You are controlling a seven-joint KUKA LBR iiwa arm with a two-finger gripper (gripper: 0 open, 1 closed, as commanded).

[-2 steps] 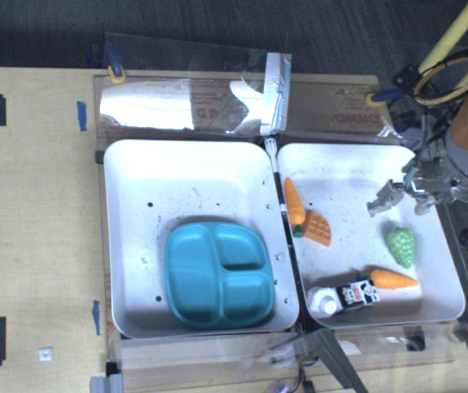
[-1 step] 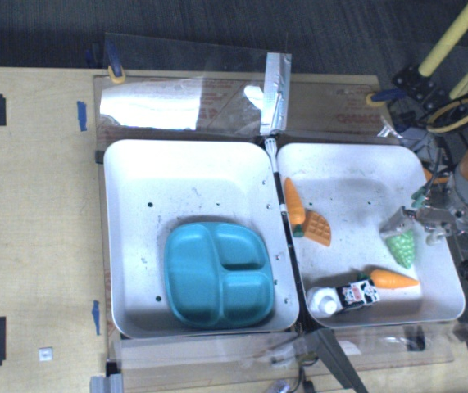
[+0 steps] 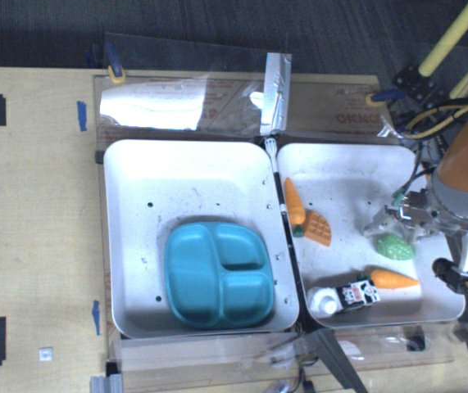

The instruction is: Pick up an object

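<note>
Over at 3 o'clock in the right bin, gripper hangs just above a green thing, can't tell fingers' state tbh. Carrot just below at 6, milk carton w/ white cap at 7. Blue tray in left bin.

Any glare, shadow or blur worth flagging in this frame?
Camera view: strong glare on the clear panel behind the left bin; the blue tray casts a soft shadow along its upper edge; the end effector over the green object looks slightly soft.
</note>
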